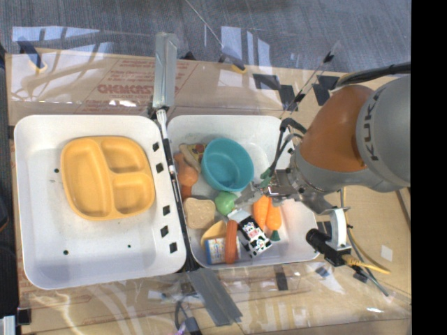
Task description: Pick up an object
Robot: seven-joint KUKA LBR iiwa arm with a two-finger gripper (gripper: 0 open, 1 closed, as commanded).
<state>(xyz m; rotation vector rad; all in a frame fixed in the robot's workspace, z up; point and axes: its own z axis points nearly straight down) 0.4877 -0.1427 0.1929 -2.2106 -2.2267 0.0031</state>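
Two white bins [42, 257] on taped cardboard bench [105, 82], grey carpet [84, 2] beyond, jaws' state unclear

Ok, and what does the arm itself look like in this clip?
The arm is bulky and rounded: grey housing with dark KUKA lettering on its side and a broad orange band toward the wrist. Thin black cables loop along the wrist, and a small black-and-white fitting hangs below it. The gripper end is dark metal.

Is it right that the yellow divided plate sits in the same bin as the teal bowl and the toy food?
Not quite. The camera view shows the yellow divided plate in the left bin, while the teal bowl and toy food are in the right bin.
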